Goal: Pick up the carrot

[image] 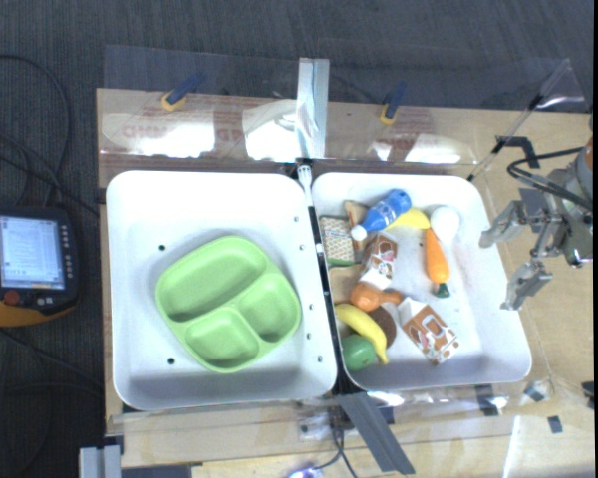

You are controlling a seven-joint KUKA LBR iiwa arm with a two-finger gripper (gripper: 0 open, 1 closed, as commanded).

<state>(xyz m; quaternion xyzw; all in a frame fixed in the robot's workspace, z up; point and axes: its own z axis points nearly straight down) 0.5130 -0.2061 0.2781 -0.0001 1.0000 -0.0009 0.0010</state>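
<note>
The carrot [436, 258] is orange with a green stalk end toward the front. It lies lengthwise in the right part of the right bin [483, 352], among other toy foods. My gripper [509, 264] hovers over the bin's right rim, to the right of the carrot and apart from it. Its two grey fingers stand open and spread, with nothing between them.
Around the carrot lie a blue bottle [388, 212], a white egg [446, 222], two printed cartons [430, 331], a banana [365, 328] and a green fruit [357, 353]. The left bin [140, 207] holds a green divided plate [229, 302]. A control pendant [25, 257] sits at the far left.
</note>
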